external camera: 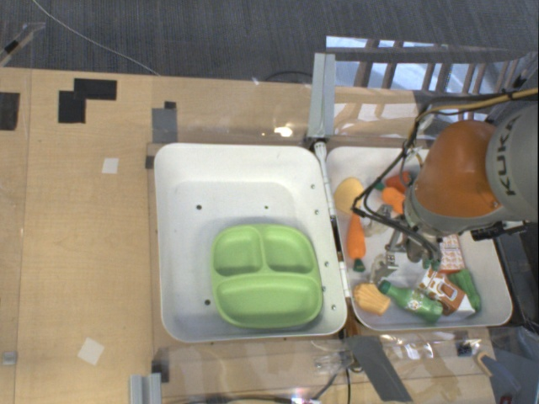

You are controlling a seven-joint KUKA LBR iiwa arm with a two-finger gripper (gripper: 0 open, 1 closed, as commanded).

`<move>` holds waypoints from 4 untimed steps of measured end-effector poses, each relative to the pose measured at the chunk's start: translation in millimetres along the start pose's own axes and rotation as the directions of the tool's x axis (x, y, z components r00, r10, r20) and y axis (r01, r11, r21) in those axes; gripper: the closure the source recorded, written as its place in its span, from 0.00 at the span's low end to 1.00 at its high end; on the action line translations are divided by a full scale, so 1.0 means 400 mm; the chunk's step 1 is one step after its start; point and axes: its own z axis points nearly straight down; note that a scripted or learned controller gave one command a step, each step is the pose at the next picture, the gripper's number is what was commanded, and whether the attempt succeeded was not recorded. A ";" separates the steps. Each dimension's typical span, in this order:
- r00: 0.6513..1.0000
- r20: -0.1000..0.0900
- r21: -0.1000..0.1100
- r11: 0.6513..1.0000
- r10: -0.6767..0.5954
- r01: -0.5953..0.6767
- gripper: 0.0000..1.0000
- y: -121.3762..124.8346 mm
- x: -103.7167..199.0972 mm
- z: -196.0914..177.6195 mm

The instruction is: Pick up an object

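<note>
The claw [389, 263] hangs in the right bin [497, 310] above a green bottle [413, 301]; its grip state cannot be told.

We look down on a wooden tabletop [76, 251] carrying two white bins. We take the right bin [504, 305] as our landmark. Just beside it, on its left, sits the left bin [194, 175], which holds a green divided plate [266, 274]. Inside the right bin, along its left wall, we see a carrot [357, 237] lying lengthwise, with a pale yellow item [347, 194] above it. Near the bin's lower edge lie a yellow crinkled piece [371, 298], a green bottle [411, 300] and a red-and-white carton [442, 288]. The grey arm's orange band [455, 171] hangs over the bin's middle, and the claw [389, 263] reaches down just above the green bottle.
</note>
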 end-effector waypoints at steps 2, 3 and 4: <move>0.997 -0.004 -0.001 0.997 0.082 -0.082 0.00 -0.016 -0.047 0.002; 0.995 -0.007 -0.001 0.995 0.098 -0.098 0.00 -0.009 -0.219 0.010; 0.996 0.008 -0.002 0.996 0.091 -0.091 1.00 -0.005 -0.230 -0.029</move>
